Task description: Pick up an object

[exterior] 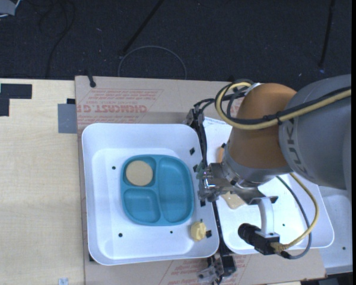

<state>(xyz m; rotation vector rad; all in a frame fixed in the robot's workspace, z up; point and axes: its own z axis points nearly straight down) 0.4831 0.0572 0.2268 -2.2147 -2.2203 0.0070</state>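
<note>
smooth blue tray (166, 198), round tan disc (138, 173).

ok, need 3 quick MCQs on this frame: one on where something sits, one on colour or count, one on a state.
1. Where does the blue divided tray sit?
A. in the left white bin
B. in the right white bin
C. on the bare bench

2. What colour is the small lump near the left bin's lower right corner?
A. red
B. pale yellow
C. black

3. What lies in the tray's upper left compartment?
A. a metal spoon
B. a round tan piece
C. a green cup

Answers: 1 A, the tray rests on the floor of the left bin. 2 B, the lump reads pale yellow against the white. 3 B, a round tan piece fills that compartment; the other compartments show plain blue.
</note>
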